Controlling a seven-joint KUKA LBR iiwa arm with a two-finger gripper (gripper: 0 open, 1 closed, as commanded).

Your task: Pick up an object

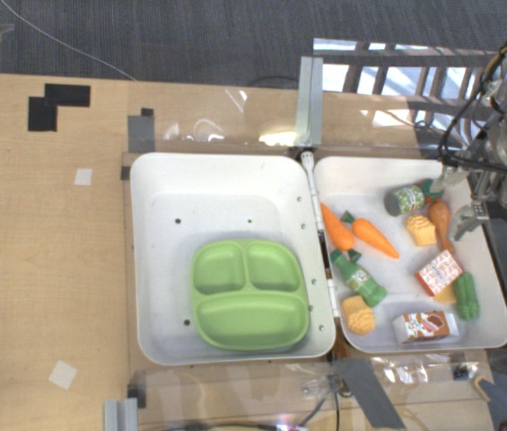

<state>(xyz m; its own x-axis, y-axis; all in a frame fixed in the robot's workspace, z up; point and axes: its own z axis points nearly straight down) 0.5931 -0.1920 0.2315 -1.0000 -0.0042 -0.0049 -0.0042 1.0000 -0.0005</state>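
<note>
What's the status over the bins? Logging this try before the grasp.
End effector at right bin's right edge, nothing visibly held. Nearest: orange carrot-like toy, yellow piece. Green tray in left bin.

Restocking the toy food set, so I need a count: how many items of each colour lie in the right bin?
Orange: 3, two carrots and one piece
Green: 3
Yellow: 2
Red and white cartons: 2
Total: 10

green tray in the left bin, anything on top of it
Nothing lies on the green tray; its three compartments look bare. It rests flat in the left bin, and the floor beneath it is covered.
</note>
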